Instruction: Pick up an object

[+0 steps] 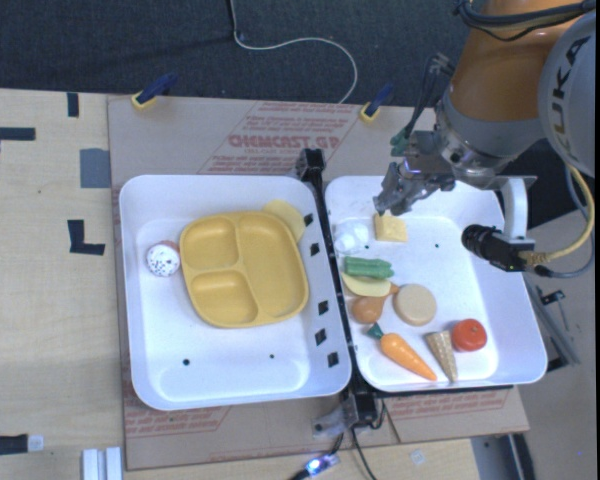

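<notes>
My gripper [392, 202] hangs over the back of the right bin [500, 368], just above a pale yellow cheese-like block [391, 230]. Nothing shows between its fingers. Below the block lie a green bean pod [368, 267], a yellowish slice [368, 287], a brown onion-like piece [367, 309], a beige round disc [415, 304], an orange carrot [404, 355], a waffle cone [443, 354] and a red tomato [469, 335]. A small white lump [350, 238] sits by the bin's left wall.
The left bin [230, 383] holds a yellow divided plate [244, 267] and a speckled white ball [162, 260]. A black divider [323, 258] runs between the bins. A black cylinder [490, 246] on the arm juts over the right bin's right side.
</notes>
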You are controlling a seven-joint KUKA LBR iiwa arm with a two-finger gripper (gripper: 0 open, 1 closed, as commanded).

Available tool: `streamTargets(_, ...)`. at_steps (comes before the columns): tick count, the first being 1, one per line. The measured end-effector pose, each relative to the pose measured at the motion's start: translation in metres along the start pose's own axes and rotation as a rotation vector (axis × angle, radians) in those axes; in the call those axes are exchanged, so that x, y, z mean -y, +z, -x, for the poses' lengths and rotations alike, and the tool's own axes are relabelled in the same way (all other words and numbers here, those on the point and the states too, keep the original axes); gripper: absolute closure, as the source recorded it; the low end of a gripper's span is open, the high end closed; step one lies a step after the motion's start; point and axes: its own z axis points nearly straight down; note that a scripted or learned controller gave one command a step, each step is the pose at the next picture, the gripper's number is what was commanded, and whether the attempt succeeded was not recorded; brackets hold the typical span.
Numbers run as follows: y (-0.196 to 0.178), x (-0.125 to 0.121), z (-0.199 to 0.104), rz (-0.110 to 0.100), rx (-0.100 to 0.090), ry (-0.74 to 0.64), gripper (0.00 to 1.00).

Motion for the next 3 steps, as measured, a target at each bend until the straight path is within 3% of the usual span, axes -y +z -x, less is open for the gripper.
streamTargets(1,-0.08,0.042,-0.034,-0.004,-0.001,-0.002,1.0)
streamTargets(2,-0.047,0.085,-0.007,-0.017,0.002,0.007,1.0)
streamTargets(3,-0.063,0.083,-0.055,-0.013,0.001,-0.001,1.0)
